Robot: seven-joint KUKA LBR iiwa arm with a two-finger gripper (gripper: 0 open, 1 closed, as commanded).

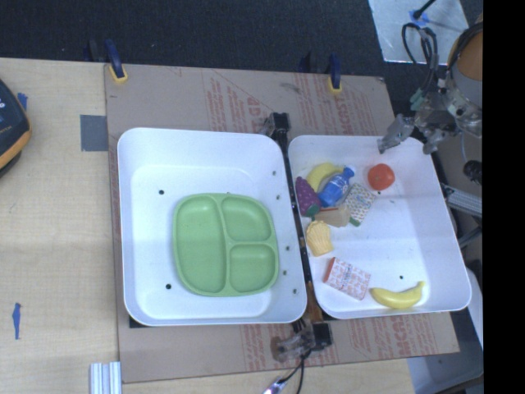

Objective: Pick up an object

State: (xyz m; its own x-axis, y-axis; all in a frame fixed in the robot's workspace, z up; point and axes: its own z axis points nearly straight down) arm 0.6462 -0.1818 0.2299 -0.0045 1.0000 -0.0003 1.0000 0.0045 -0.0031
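Faintly, red print on cardboard (246,105)

A: Even, bright light from overhead; the white bins (373,261) look nearly washed out, with soft shadows along their inner walls.

B: Agreed. Focus is slightly soft overall, and the dark floor (230,11) shows grain.

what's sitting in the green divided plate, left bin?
Nothing shows in the green three-compartment plastic plate; all three wells look bare. It lies flat in the left white bin. Whatever is beneath the plate is covered.
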